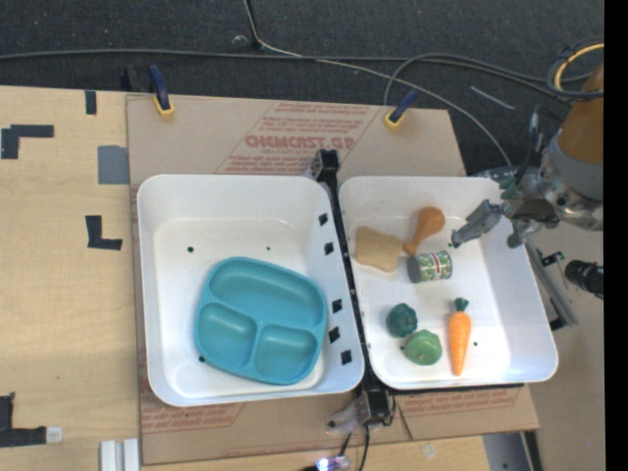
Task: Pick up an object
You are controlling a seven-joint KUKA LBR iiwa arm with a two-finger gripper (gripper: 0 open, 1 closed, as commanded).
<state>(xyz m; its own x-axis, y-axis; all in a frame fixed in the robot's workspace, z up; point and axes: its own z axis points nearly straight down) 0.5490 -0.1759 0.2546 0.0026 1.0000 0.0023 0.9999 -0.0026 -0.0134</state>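
Note:
The right bin (510, 302) holds several toy foods: a brown drumstick (426, 226), a tan bread slice (377, 249), a small green-labelled can (431, 266) lying on its side, a dark green broccoli (401, 319), a light green round vegetable (424, 347) and an orange carrot (459, 336). My gripper (485, 240) hangs over the bin's upper right part, to the right of the drumstick and can. It is open, its two fingers are spread wide, and nothing sits between them.
The left bin (167, 253) holds a blue divided plate (260, 320). A black divider (339, 263) runs between the bins. Cables cross the dark surface behind, and clamps (160, 94) pin the cardboard base at its far edge.

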